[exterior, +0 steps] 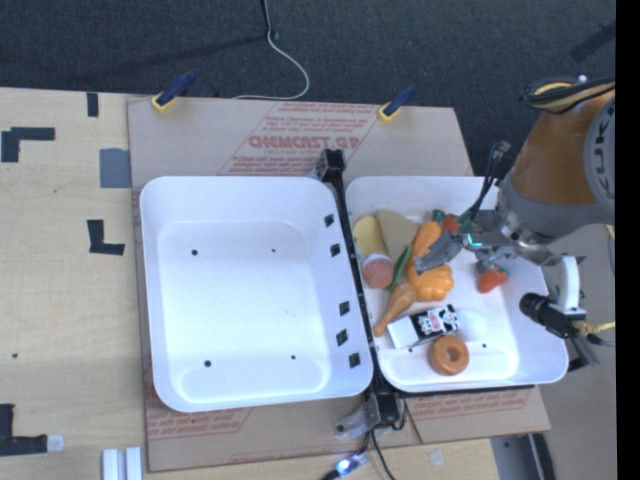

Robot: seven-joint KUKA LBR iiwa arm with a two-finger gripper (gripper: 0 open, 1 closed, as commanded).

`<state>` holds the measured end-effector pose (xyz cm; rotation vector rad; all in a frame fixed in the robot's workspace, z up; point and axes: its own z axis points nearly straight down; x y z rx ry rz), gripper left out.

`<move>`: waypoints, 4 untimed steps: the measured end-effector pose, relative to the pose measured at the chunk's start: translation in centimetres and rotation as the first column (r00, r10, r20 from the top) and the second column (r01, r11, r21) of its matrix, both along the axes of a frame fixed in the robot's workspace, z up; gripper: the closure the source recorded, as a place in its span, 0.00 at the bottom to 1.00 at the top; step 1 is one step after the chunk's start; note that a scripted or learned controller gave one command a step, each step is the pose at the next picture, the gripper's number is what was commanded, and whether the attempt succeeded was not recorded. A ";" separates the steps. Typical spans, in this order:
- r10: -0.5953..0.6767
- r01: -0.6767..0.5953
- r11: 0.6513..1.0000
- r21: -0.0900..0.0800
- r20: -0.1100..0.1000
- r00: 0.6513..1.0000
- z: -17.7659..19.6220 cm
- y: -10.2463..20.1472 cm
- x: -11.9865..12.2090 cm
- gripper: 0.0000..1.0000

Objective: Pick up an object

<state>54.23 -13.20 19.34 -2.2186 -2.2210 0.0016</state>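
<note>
Cannot tell whether the claw (441, 253) is spread or pressed together, nor whether anything is pinched in it; judged empty for now.

Reaching in low over the right bin (500, 373), into the middle of a toy heap. Right at the claw tip, touching or nearly so: an orange pepper (432, 286), squat and rounded, with no long axis to speak of. Just beside the tip on the other side: a carrot (426, 238), long axis slanting away from the claw toward the far bin wall. Probably the pepper as the likeliest pick, being closest under the tip and needing almost no sideways travel.

Beyond the pepper, away from the arm: a cone-shaped toy (395, 310) lying slantwise, then a pink-ended cylinder (378, 270) near the divider between the bins. Back toward the arm from the claw, close by: a small red piece (490, 281). Nearer the front rim, apart from the claw: a black-and-white card (436, 323) and a donut (449, 355).

Smooth white plastic underfoot, likely slippery. Little room around the tip: crowded on the pepper's far side, so risk of nudging neighbours or closing on two at once. More open floor on the arm's side. Left bin (240, 298) well apart, across the divider, both resting on the counter (60, 268).
</note>
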 end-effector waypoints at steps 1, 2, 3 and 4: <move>0.000 0.000 1.000 0.000 -0.002 1.000 -9.8 2.8 4.0 0.00; 0.003 -0.003 1.000 -0.001 0.001 1.000 -10.8 3.4 12.1 0.00; -0.004 0.004 1.000 -0.001 -0.004 1.000 -11.0 0.4 5.1 0.00; 0.004 -0.004 1.000 -0.003 0.004 1.000 -10.7 3.7 12.9 0.00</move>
